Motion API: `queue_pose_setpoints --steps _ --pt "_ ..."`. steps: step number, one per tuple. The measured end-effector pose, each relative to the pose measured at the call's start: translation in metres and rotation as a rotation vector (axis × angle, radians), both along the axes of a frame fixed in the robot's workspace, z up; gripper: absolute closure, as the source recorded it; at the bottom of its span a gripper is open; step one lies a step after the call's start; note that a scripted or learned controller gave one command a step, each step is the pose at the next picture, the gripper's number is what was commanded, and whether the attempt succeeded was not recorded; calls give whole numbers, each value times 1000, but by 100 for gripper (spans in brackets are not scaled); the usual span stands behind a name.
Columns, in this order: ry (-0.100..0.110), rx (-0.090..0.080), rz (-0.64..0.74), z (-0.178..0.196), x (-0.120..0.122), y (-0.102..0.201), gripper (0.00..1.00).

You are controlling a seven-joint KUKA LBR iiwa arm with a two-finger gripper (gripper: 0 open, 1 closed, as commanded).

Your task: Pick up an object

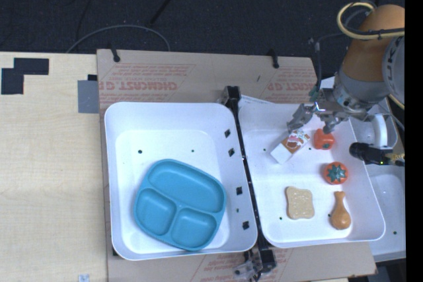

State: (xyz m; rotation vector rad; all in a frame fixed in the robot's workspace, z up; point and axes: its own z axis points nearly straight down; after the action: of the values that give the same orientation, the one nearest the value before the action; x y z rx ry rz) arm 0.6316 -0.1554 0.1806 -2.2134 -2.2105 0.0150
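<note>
A small white carton (291, 144) lies tilted in the right bin (370, 228), just under the gripper (316, 117), whose fingers are spread and hold nothing. Nearby sit an orange piece (323, 140), tomato (336, 173), toast (300, 203) and drumstick (340, 211). A blue tray (179, 204) fills the left bin (125, 122).

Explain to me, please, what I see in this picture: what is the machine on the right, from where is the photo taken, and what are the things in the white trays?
The photo comes from one fixed camera above a bench, looking down at a slant. The grey and orange machine on the right is a robot arm; its gripper, a two-finger claw, hovers over the right bin. This bin contains a small white carton, an orange toy piece, a round orange toy with a green top, a toast slice and a toy drumstick. The left bin contains a blue divided plate. I see nothing between the fingers.
</note>
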Motion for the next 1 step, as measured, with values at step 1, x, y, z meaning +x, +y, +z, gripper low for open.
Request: queue_pose_setpoints --steps 1 --pt "-13 -2 2 9 3 0 0"
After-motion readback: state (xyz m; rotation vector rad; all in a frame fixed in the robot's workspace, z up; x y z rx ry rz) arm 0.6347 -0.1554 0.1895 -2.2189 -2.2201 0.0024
